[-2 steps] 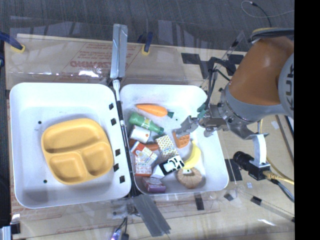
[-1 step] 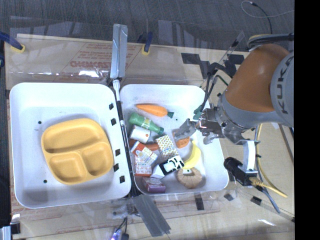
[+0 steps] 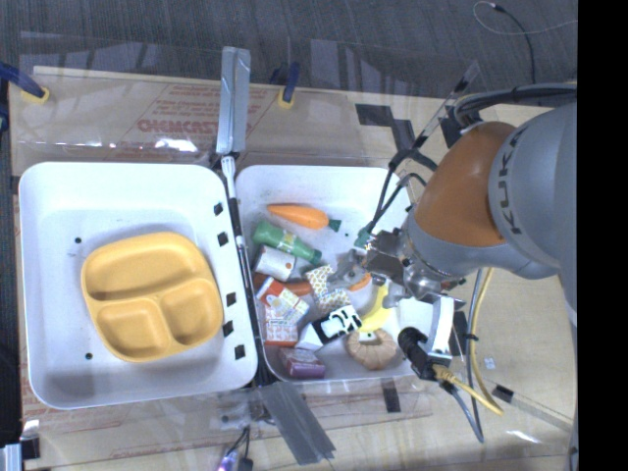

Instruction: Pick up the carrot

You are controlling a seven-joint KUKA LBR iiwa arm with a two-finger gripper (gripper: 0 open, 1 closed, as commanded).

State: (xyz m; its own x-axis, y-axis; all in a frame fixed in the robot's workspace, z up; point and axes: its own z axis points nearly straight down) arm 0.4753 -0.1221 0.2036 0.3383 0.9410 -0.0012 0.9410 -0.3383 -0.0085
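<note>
1. Camera view, nearest edge first: at the right bin's [image 3: 294,177] six o'clock we see a purple item [image 3: 306,369] and a brown, round bun-like piece [image 3: 374,350], with a black-and-white packet [image 3: 337,324] just above them.
2. Going farther in, the middle of that bin is a jumble: red-and-white cartons [image 3: 278,314], a white can [image 3: 275,262] and a green bottle [image 3: 286,241], many touching or overlapping.
3. The gripper [image 3: 355,271] sits low over the jumble, toward three o'clock of the bin, under the arm's orange band [image 3: 468,186]. We cannot tell how the tool is set, nor whether anything is in it.
4. Farther still, at about twelve o'clock in the bin, lies the carrot [image 3: 297,216], on its side, thick end toward nine o'clock and green tip toward three. It is apart from the gripper, with the bottle just beside its near edge.
5. We judge it a light, stiff plastic toy: smooth, tapered and likely to slip or roll. We would take it across the thick middle, closing across its width, not at the narrow tip.
6. The left bin [image 3: 49,189] holds a yellow tray [image 3: 149,292].
</note>
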